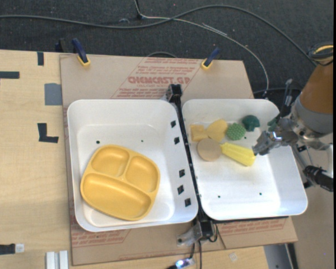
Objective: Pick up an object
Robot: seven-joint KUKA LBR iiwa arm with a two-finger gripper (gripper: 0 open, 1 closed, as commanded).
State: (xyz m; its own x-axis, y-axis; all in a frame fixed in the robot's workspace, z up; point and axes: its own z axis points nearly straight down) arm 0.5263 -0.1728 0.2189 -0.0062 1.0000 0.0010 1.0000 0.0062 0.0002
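Camera view: pincer (pixel 263 146) beside yellow corn (pixel 238 153)

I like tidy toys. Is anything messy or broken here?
Nothing looks broken or spilled. The yellow divided plate lies flat in the left bin, and the small toy foods sit bunched together in the right bin.

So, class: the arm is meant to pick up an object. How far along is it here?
Done: the gripper has reached the right bin, beside the yellow corn-like piece. In hand: nothing visibly held; the small toys sit on the bin floor. Left: grasping and lifting one. The yellow divided plate lies in the left bin.
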